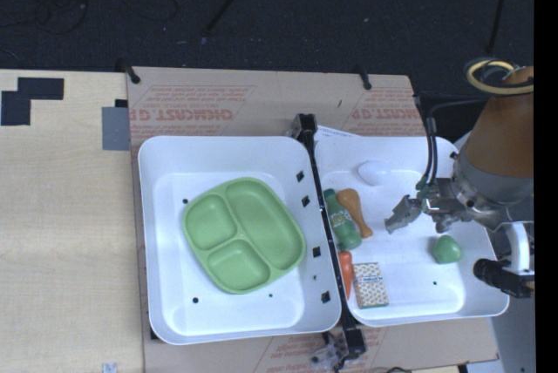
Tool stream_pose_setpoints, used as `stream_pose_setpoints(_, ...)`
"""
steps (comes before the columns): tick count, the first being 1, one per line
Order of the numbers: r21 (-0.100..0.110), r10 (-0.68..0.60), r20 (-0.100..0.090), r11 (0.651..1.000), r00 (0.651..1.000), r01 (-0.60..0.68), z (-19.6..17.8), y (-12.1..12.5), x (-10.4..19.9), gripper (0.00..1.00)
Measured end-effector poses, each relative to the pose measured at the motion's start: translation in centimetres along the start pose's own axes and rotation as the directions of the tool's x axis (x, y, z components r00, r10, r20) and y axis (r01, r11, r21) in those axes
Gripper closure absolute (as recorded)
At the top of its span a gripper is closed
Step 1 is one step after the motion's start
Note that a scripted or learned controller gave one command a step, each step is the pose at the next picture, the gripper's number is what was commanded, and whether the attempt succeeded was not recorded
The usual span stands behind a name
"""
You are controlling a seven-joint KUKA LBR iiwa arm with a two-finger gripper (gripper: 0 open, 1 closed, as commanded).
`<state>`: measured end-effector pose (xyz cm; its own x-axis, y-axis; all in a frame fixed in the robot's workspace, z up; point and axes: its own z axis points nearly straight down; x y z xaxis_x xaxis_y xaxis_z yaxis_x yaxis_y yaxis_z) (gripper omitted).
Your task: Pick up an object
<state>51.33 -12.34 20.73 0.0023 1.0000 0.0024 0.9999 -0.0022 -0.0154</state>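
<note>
On the left of the counter (pixel 61 214) we see the left bin (pixel 166 310), and in it lies a green divided plate (pixel 242 233), a little turned, filling most of the floor. Going to the right, over the wall between the bins, the right bin (pixel 418 310) carries the small things: a green bottle (pixel 340 221) and a tan pear-like piece (pixel 353 210) lie touching at its 9 o'clock side, an orange carrot-like piece (pixel 346 268) lies just below them, a small printed box (pixel 370 284) rests near 7 o'clock, a pale white object (pixel 373 172) at about 11 o'clock, and a green round object (pixel 446 250) at about 4 o'clock. The gripper (pixel 403 214) hangs near the middle of this bin, between the tan piece and the green round object, touching none of them; we cannot tell if it is released or clenched, but nothing shows between its tips. The arm (pixel 497 145) comes in from 3 o'clock, its wrist bent so that the gripper points toward 9 o'clock and down. We judge the step in hand to be the choosing and approach. To do it well, we would take a free-standing thing such as the green round object or the box, place the gripper straight over its middle, and go down slowly, because the touching bottle and tan piece could push each other away.
</note>
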Motion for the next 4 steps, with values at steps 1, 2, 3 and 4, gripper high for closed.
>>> stream_pose_setpoints(1, -0.014, -0.002, 0.002, 1.0, 1.0, 0.002, -0.7, 0.3, 0.0, 0.0)
stream_pose_setpoints(2, -0.006, -0.001, 0.0, 1.0, 1.0, 0.001, 5.3, -0.5, -0.4, 0.0)
stream_pose_setpoints(3, -0.009, -0.002, 0.0, 1.0, 1.0, 0.002, 10.7, -1.4, 0.3, 0.0)
stream_pose_setpoints(4, -0.011, -0.002, 0.001, 1.0, 1.0, 0.002, 12.1, -1.4, 0.3, 0.0)
